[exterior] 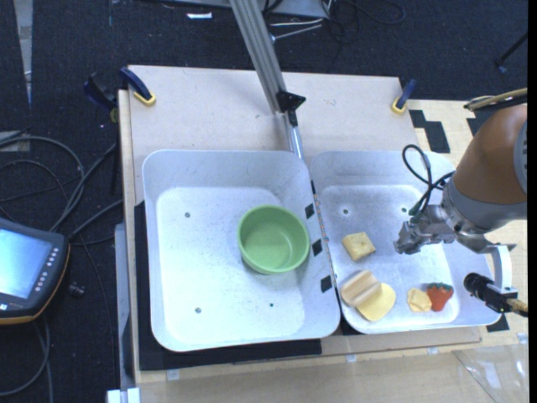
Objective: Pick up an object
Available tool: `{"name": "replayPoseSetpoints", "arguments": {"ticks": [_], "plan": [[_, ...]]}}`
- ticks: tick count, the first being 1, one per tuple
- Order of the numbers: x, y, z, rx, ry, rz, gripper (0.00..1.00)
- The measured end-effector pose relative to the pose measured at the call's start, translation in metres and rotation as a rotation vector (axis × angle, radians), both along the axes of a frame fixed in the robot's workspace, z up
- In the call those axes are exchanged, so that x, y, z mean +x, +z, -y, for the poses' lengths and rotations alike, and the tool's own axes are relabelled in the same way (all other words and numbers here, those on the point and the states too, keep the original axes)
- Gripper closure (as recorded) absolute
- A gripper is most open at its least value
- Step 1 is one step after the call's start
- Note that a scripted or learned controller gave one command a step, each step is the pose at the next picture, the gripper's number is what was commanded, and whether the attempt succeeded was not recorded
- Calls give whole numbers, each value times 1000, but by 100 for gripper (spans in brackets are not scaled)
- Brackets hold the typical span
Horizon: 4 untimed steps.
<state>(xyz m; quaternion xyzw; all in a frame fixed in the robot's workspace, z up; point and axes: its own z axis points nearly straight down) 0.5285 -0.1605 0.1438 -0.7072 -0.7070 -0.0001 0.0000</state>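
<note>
1. We see a pale bench [218, 116] filling the middle of the frame, with two white bins side by side on it: the left bin [176, 225] and the right bin [369, 200].
2. The left bin holds a green bowl [273, 239], upright, near that bin's right wall.
3. The right bin holds a yellow cube [359, 245] at its centre, a tan and yellow lump [368, 295] at its lower left, and a small yellow piece [419, 300] touching a red strawberry [440, 293] at the lower right.
4. The arm [495, 175] comes in from the right edge of the frame, its orange band showing, and the gripper [409, 242] hangs over the right bin, just right of the cube and above the strawberry.
5. Its fingers are a dark blur at this size, so we cannot tell whether the pincer is released or clenched; nothing shows between them that we can make out.
6. Yellow-tipped clamps [138, 86] sit at the bench's upper corners, and a grey metal pole [260, 44] slants from the top of the frame to the gap between the bins.
7. The floor around is dark carpet with loose cables [59, 154]; a handheld screen [25, 267] lies at the left edge.
</note>
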Motion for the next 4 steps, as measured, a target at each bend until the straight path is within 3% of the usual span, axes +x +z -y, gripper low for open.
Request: {"name": "replayPoseSetpoints", "arguments": {"ticks": [2, 3, 4], "plan": [[5, 113, 12, -1, 0, 4, 100], [5, 128, 12, 0, 0, 1, 100], [6, 114, -44, 1, 4, -1, 100]]}}
